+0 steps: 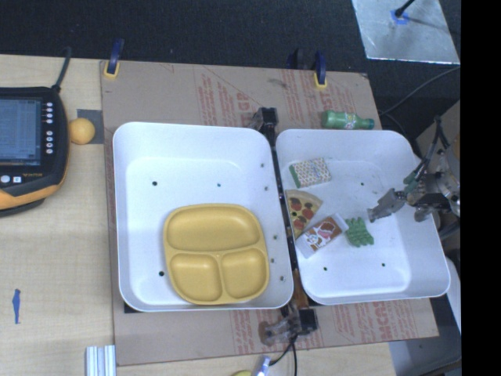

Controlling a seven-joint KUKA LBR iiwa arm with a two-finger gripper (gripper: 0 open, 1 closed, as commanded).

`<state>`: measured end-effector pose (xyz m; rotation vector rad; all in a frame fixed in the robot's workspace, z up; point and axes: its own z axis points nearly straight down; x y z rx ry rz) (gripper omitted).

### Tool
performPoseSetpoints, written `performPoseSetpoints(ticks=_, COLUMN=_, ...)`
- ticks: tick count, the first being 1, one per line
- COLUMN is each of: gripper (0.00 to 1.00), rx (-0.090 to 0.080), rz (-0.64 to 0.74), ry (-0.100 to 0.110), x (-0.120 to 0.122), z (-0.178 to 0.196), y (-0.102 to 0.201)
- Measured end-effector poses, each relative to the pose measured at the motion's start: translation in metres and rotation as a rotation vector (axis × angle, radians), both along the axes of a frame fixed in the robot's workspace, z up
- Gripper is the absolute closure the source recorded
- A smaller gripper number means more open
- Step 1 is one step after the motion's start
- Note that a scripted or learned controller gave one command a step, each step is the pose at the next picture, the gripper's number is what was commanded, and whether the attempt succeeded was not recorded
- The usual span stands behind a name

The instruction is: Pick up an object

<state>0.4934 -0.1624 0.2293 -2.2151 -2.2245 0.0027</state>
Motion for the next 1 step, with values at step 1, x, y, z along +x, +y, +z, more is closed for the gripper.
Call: performPoseSetpoints(ticks=1, gripper=0.0, rx=-0.001, rz=0.002, ry=0.001, x=0.0279, z=-0.1201, y=0.0045)
